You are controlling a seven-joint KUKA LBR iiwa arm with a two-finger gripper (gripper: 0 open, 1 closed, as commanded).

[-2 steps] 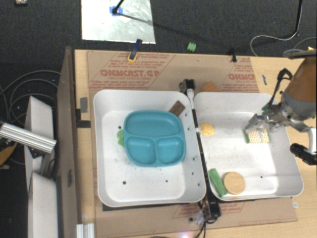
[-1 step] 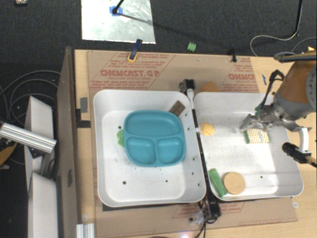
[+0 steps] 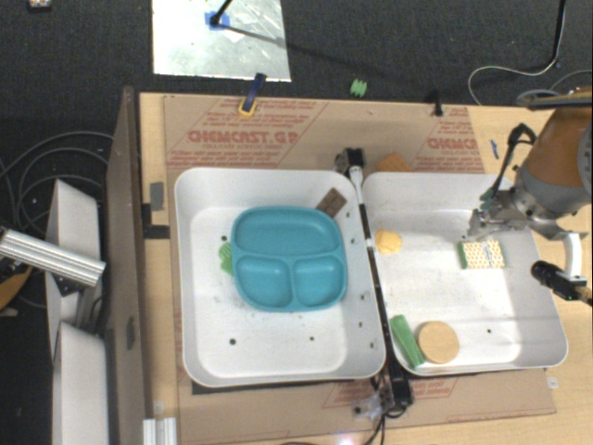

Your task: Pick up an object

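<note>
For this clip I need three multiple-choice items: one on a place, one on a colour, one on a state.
1. The divided tray lies in:
A. the left bin
B. the right bin
C. on the cardboard

2. The divided tray's colour:
A. red
B. teal blue
C. black

3. The round tan disc is:
A. lying in the right bin's near corner
B. lifted above the bin
C. on the divided tray

Key: 1 A, the divided tray rests in the left bin. 2 B, its surface is teal blue. 3 A, the round tan disc lies in the right bin, away from the gripper.
</note>
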